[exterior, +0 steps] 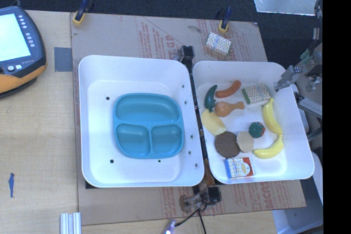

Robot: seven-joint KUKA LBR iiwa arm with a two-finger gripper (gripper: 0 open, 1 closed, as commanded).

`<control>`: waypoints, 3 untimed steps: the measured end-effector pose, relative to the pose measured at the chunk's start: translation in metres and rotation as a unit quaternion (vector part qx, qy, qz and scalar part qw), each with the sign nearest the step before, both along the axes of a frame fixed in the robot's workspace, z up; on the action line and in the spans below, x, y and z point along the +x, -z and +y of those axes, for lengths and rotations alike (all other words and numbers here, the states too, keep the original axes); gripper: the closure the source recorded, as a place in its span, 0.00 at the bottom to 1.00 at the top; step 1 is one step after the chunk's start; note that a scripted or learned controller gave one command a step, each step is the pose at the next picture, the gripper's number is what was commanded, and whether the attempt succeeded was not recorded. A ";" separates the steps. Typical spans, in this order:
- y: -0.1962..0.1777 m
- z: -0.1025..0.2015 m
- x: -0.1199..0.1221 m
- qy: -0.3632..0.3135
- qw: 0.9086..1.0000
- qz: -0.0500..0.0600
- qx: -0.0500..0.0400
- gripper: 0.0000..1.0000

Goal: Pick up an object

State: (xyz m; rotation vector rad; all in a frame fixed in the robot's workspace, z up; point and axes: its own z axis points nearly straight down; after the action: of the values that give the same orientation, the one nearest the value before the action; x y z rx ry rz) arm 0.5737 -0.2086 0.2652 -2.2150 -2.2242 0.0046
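The right bin (299,170) holds several toy foods: an orange sausage (228,89), a green pepper (210,97), a drumstick (229,108), a speckled block (256,93), two bananas (270,116) (270,149), a teal round piece (256,129), a brown patty (226,144), a pale yellow lump (213,122) and a small carton (239,167). My gripper (287,77) hangs at the bin's upper right corner, just right of the speckled block, with most of the arm cut off by the frame edge. Nothing shows in its grasp.
The left bin (88,118) carries a blue divided plate (148,124). A small checkered block (219,44) lies on the cardboard behind the right bin. A tablet-like controller (16,46) rests at the far left. Clamps (81,12) (224,20) pin the cardboard's back edge.
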 end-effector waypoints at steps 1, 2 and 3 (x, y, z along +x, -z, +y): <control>0.116 -0.003 -0.005 -0.001 1.000 0.001 0.000 0.00; 0.174 0.005 -0.025 -0.002 1.000 0.001 0.000 0.00; 0.164 0.003 -0.025 -0.003 1.000 0.002 -0.001 1.00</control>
State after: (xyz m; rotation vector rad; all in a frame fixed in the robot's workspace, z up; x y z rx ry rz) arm 0.5491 -0.2051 0.1016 -2.2065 -2.2311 0.0097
